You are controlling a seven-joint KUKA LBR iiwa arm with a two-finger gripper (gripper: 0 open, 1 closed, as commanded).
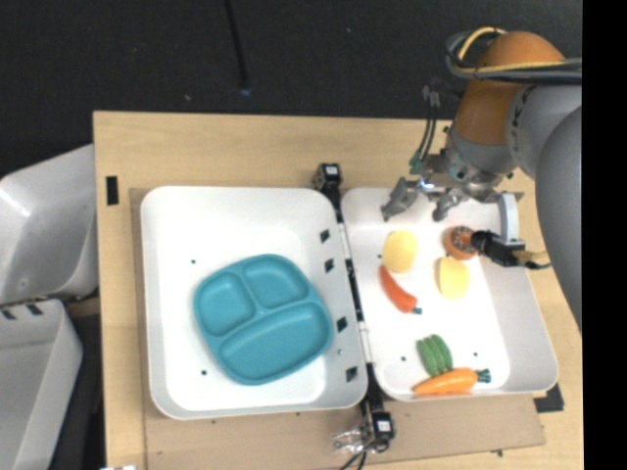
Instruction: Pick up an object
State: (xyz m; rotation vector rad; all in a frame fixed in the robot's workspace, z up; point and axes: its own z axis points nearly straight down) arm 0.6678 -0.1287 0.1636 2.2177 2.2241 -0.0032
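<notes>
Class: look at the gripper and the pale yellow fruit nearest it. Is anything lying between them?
Nothing visible does. The gripper hangs at the right bin's far edge, and the yellow fruit lies just in front of it on bare white floor.

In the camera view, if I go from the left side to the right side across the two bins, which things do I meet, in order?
Blue three-compartment plastic plate in the left white bin → red chili pepper toy → green ridged vegetable toy → pale yellow oval toy, all three in the right white bin.

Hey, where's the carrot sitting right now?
In the camera view, the carrot lies along the near edge of the right bin, just below the green vegetable.
</notes>
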